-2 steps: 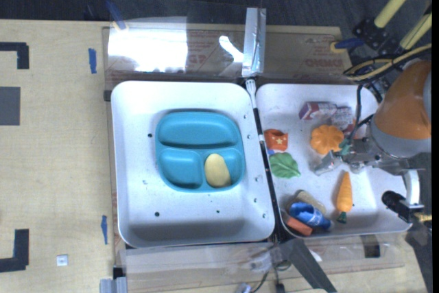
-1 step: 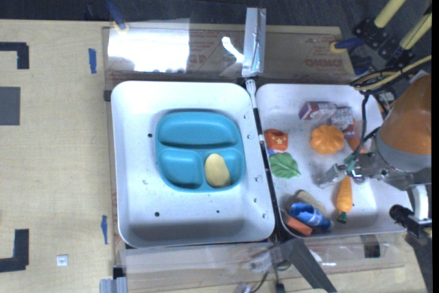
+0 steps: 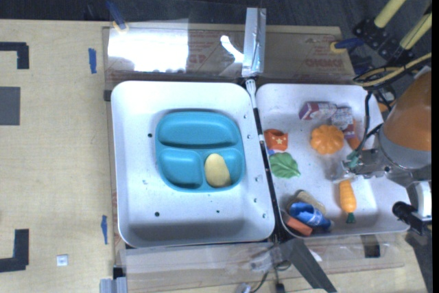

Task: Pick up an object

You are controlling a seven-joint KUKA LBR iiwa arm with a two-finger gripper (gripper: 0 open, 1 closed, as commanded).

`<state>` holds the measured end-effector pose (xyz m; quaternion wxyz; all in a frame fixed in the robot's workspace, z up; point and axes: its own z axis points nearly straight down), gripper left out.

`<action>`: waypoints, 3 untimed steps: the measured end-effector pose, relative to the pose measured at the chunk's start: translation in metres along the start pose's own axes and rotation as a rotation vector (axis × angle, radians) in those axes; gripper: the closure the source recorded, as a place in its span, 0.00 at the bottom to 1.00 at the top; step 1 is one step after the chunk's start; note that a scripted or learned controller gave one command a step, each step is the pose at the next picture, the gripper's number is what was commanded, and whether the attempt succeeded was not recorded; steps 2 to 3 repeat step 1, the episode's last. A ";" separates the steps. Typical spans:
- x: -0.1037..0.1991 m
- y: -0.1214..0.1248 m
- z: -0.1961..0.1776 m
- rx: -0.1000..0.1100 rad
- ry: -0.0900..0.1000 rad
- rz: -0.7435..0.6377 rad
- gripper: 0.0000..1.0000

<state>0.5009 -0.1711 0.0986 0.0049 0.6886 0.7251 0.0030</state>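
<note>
You have two white bins (image 3: 130, 147); a blue divided tray (image 3: 199, 147) holding a pale yellow potato (image 3: 217, 169); an orange pumpkin (image 3: 326, 139); a green leaf (image 3: 284, 165); an orange carrot (image 3: 348, 197) (green tip); a blue bottle (image 3: 309, 215).

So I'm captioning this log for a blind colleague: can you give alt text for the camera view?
The grey arm's gripper hovers in the right bin among toy food: an orange pumpkin, a carrot and a green leaf. The left bin holds a blue divided tray with a yellow potato.
</note>
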 end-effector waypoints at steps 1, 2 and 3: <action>0.088 0.042 -0.088 0.006 0.005 0.083 1.00; 0.088 0.042 -0.088 0.006 0.005 0.083 1.00; 0.088 0.042 -0.088 0.006 0.005 0.083 1.00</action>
